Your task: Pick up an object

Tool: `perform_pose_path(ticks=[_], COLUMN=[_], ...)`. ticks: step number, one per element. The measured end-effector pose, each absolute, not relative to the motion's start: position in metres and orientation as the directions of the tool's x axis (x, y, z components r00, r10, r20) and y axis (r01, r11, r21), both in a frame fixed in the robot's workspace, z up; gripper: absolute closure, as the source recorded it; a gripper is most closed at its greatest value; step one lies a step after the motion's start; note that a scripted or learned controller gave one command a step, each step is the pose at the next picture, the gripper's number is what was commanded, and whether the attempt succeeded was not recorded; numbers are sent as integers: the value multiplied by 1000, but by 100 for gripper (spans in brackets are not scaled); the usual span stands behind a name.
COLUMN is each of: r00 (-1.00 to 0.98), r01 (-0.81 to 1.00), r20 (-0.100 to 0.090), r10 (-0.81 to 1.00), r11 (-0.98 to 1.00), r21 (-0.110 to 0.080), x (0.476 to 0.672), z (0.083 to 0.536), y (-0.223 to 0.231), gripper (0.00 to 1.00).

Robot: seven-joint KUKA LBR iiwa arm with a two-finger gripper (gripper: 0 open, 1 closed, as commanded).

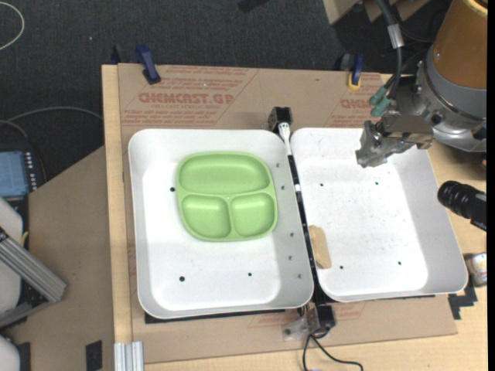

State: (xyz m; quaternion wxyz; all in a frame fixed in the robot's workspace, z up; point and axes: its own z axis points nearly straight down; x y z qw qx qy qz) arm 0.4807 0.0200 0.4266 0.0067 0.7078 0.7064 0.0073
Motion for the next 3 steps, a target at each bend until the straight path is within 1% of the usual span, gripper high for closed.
perform_pose_path(ticks=[1, 2, 3], r00=[-4, -1, -2], r01=[1000, 1000, 1000], r20=[0, 0, 0], r10=[1000, 1000, 1000], r11=[4, 1, 2], r21=[-4, 6, -5], x=[479, 480, 479], z=[402, 440, 416], y=[61, 53, 67], gripper=[100, 100, 100])
